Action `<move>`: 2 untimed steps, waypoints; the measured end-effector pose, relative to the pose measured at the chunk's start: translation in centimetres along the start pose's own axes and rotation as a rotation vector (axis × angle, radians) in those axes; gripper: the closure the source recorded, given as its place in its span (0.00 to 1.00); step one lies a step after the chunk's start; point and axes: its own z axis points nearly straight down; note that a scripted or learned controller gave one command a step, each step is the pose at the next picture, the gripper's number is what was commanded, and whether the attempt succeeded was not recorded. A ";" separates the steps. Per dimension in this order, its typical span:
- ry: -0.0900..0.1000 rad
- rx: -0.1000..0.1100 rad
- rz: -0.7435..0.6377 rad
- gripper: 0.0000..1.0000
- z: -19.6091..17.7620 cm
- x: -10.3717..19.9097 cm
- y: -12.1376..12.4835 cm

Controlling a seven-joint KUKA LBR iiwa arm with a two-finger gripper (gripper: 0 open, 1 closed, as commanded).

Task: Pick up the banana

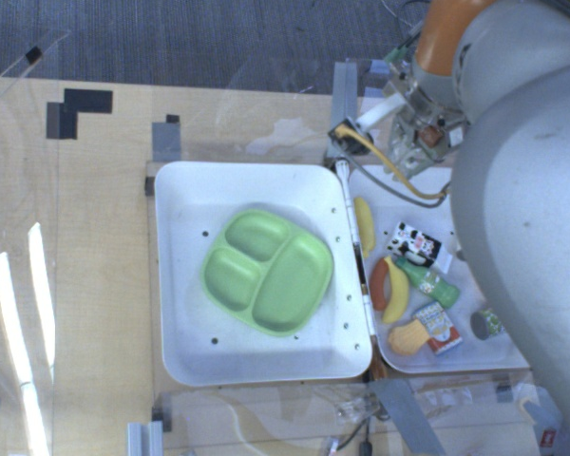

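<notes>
A curved yellow banana lies in the right bin, against a red piece on its left. A second, slimmer yellow banana-like piece lies along that bin's left wall. My gripper hangs over the bin's far end, above and behind both yellow pieces and apart from them. Cables and the wrist body mask its tips. The big grey arm covers the bin's right side.
The left bin holds a green divided plate. Around the banana lie a green bottle, a black-and-white carton, a small box, a yellow corn-like piece and a small can.
</notes>
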 end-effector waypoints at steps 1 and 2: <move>0.005 0.000 0.284 1.00 -2.1 1.4 -1.1; 0.011 0.000 0.284 1.00 -3.3 1.5 -1.0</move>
